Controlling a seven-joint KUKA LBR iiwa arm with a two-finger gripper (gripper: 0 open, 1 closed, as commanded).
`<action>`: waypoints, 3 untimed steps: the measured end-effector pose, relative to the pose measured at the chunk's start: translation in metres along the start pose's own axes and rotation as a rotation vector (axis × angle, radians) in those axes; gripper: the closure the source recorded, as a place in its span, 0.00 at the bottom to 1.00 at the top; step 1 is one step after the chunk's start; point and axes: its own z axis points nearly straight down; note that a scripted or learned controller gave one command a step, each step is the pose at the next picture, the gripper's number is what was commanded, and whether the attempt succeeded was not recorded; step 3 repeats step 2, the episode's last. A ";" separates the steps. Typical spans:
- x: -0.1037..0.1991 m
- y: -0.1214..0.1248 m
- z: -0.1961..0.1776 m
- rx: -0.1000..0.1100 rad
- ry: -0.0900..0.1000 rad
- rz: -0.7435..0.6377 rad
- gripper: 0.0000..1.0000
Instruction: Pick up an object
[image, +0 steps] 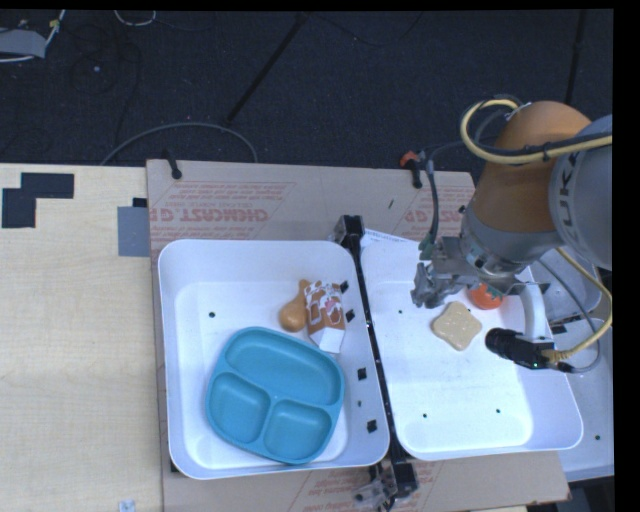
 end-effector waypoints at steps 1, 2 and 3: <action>0.050 -0.006 0.001 0.001 0.000 -0.001 1.00; 0.109 -0.002 0.010 0.000 -0.001 -0.001 1.00; 0.109 -0.002 0.010 0.000 -0.001 -0.001 1.00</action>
